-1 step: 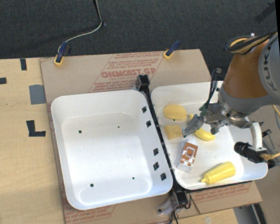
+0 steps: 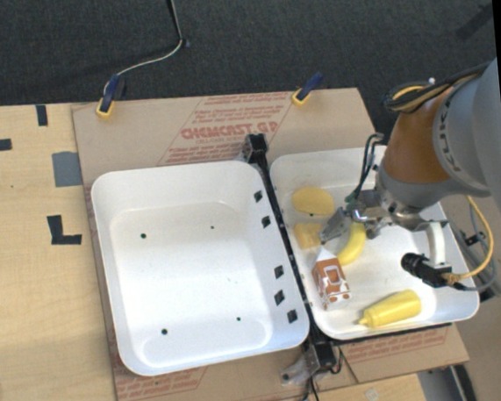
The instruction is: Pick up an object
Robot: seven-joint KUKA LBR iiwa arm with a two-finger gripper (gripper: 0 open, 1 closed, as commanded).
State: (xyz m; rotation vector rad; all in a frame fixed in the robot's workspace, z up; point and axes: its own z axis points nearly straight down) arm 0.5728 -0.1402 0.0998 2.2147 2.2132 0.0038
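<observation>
My gripper [image 2: 350,228] is low in the right bin [image 2: 455,308], just over the upper end of a yellow banana [image 2: 353,248]. It is open, with one grey finger [image 2: 333,229] reaching left toward a pale yellow block [image 2: 306,235]; nothing is held between the fingers. A yellow lemon-shaped piece [image 2: 312,201] lies behind the block. An orange and white box [image 2: 331,283] sits in front of the banana. A yellow squeeze bottle [image 2: 390,308] lies on its side near the bin's front wall.
The left bin [image 2: 114,252] stands beside the right one, with a black divider [image 2: 275,228] between them. The grey and orange arm [image 2: 431,151] covers the right bin's far right corner. A black fitting with yellow cable [image 2: 429,270] hangs by the right wall.
</observation>
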